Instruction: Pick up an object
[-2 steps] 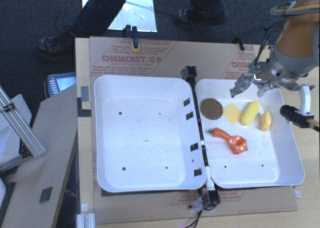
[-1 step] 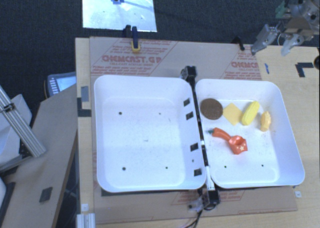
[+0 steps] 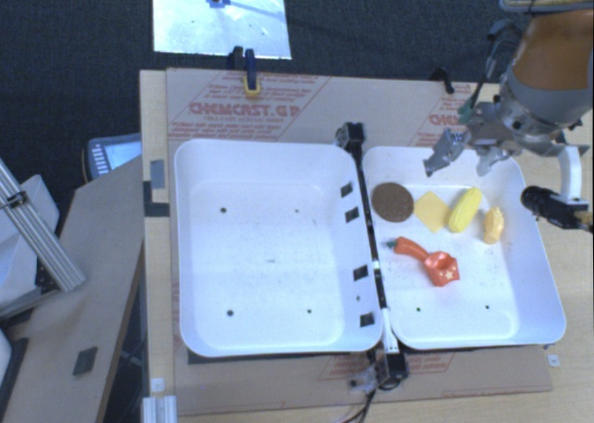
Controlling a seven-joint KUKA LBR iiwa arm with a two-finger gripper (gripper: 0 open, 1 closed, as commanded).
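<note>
The right bin (image 3: 520, 319) holds several small objects: a brown round disc (image 3: 393, 201), a pale yellow block (image 3: 431, 211), a yellow corn-like piece (image 3: 464, 210), a small yellow-orange piece (image 3: 493, 224) and an orange toy with a long handle (image 3: 430, 261). My gripper (image 3: 462, 156) hangs above the far edge of the right bin, over the yellow pieces. Its two grey fingers (image 3: 440, 158) are spread apart with nothing between them.
The left bin (image 3: 213, 319) lies beside the right one, with black clips (image 3: 360, 217) along the shared wall. A yellow-and-black clamp (image 3: 250, 73) sits at the bench's far edge. A black fitting (image 3: 548, 205) sticks in at the right bin's right rim.
</note>
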